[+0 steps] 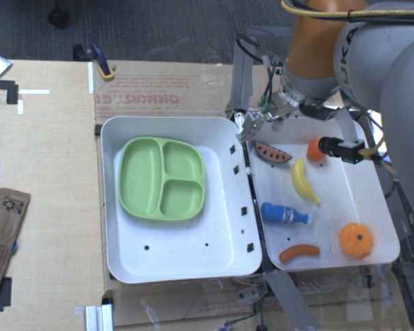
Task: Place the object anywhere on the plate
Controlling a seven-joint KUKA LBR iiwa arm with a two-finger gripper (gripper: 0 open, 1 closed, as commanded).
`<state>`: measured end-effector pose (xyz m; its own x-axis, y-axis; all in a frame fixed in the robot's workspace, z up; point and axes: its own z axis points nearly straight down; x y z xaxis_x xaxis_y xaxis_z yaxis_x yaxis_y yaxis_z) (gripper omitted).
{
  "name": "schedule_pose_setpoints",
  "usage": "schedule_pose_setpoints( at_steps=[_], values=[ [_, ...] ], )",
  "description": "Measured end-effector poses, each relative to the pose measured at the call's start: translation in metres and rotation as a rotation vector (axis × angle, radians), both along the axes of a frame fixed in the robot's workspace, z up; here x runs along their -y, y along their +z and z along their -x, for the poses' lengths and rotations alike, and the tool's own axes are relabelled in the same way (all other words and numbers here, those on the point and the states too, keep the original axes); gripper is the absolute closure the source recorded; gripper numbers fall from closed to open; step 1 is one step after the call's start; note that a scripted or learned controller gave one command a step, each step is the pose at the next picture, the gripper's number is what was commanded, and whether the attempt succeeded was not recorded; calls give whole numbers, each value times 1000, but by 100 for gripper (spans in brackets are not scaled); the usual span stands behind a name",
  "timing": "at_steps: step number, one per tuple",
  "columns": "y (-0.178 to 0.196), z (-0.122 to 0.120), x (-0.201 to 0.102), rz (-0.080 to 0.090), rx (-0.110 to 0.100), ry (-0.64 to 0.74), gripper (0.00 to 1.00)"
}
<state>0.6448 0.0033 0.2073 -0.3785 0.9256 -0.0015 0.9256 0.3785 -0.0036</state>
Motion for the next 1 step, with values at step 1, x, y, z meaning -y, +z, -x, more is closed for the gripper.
schedule_pose_setpoints(
  at_steps=[1],
  values=[
    [5, -1, 0, 3, -4, 3, 100]
  ],
)
